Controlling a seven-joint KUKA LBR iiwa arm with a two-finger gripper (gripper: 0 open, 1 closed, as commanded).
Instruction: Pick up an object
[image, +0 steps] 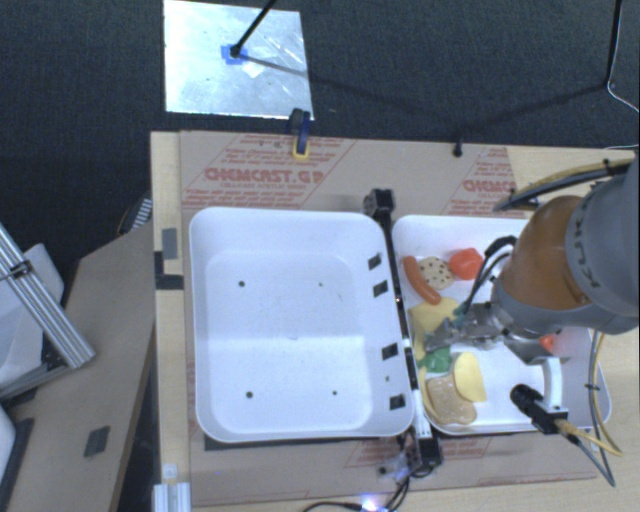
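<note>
The right bin (440, 228) holds several toy foods: a red sausage (421, 281), a speckled cookie (435, 268), an orange-red piece (466, 263), a yellow wedge (430, 316), a green piece (437, 357), a pale yellow oval (469, 376) and a tan slice (448, 404). My gripper (452, 335) is low in this bin, just above the green piece and beside the yellow wedge. The arm's bulk (560, 270) hides the bin's right half.
The left bin (290, 325) lies beside it, parted by a divider with black clips (385, 290). A metal plate (238, 58) lies beyond the bench's far edge. An aluminium frame (35, 310) stands at the left.
</note>
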